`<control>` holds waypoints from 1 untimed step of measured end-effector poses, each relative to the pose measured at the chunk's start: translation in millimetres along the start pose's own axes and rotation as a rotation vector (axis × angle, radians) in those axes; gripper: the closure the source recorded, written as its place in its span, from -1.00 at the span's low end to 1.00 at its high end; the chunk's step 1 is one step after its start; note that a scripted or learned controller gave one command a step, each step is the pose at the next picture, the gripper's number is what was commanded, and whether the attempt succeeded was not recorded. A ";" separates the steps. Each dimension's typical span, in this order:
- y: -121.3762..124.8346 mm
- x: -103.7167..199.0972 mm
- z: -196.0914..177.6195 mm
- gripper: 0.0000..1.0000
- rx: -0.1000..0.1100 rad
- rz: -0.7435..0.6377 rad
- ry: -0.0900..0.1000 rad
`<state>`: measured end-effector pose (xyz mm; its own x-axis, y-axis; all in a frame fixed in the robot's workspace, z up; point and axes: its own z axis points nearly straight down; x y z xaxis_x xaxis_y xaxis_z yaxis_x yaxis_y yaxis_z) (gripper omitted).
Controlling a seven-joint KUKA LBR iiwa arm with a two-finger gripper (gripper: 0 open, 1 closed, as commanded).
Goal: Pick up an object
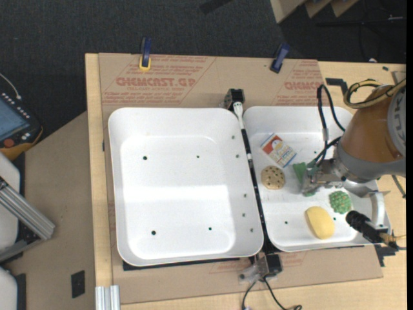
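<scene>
The right bin holds a small white and red packet, a round brown cookie, a yellow oval object, a green bumpy object and a darker green piece. My gripper reaches in from the right and sits low over the bin's middle, right beside the darker green piece. The wrist hides how the fingers stand and whether anything is between them.
The left bin lies beside the right one, with a black divider strip between them. A black cable loops over the right bin's far edge. Blue clamps hold the cardboard base at the back.
</scene>
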<state>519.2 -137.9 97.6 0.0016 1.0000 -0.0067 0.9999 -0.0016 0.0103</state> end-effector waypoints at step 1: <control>5.8 86.6 -93.0 1.00 0.001 -0.011 0.009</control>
<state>524.2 -50.7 190.1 -0.0096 1.0000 0.0017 0.9999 0.0096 0.0091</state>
